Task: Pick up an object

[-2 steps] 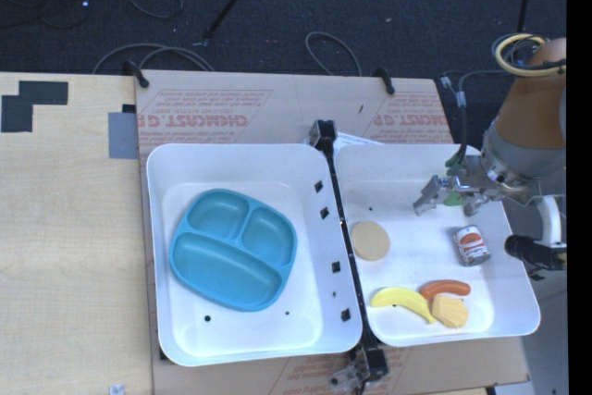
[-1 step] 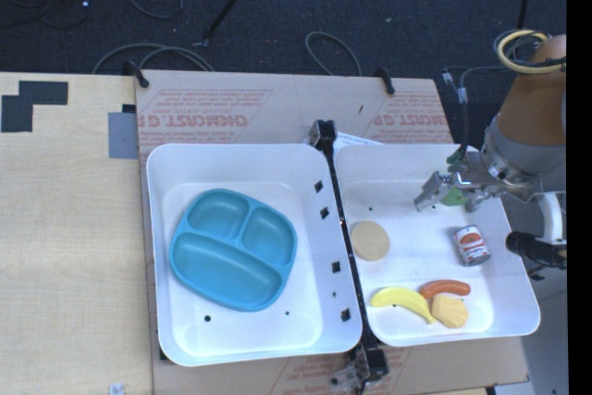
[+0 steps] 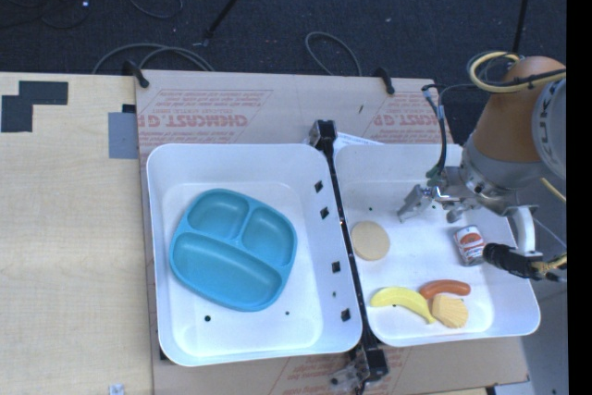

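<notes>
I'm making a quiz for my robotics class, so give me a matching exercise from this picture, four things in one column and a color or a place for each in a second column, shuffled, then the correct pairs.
Things:
1. divided plate
2. banana
3. round cookie
4. small can

Descriptions:
A. yellow, near the front edge of the right bin
B. blue, lying in the left bin
C. white and red, at the right side of the right bin
D. pale tan, by the divider between the bins

Pairs: 1-B, 2-A, 3-D, 4-C
</notes>
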You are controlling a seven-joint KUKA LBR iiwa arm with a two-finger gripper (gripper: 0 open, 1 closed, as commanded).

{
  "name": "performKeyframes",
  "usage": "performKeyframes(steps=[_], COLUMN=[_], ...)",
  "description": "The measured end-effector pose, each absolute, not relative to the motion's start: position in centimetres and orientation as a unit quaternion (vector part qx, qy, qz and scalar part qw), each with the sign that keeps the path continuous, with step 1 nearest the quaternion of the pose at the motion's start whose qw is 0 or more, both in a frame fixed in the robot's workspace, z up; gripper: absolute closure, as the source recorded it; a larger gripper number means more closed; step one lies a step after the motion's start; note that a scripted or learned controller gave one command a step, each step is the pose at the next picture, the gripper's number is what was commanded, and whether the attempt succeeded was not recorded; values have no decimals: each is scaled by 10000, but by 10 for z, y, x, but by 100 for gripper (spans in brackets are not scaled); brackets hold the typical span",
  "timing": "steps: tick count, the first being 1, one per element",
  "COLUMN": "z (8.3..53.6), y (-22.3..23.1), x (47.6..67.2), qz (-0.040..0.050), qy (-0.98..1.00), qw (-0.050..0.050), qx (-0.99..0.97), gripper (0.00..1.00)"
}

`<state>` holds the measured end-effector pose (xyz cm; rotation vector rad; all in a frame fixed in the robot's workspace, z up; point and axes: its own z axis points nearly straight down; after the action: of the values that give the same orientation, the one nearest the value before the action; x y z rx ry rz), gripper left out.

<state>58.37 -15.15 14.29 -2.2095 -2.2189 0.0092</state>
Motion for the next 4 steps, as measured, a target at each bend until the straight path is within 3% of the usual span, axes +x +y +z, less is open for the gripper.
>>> performKeyframes(steps=[1, 2, 3, 4], z=[86, 97, 150, 206], y=[-150, -151, -148, -153], x=[582, 582, 592, 585], qz=[30, 32, 3, 4], qy=[-7073, -7065, -7079, -7069], qw=[53, 62, 8, 3], qx=[-7069, -7077, -7063, -7073], gripper=[0, 100, 100, 100])
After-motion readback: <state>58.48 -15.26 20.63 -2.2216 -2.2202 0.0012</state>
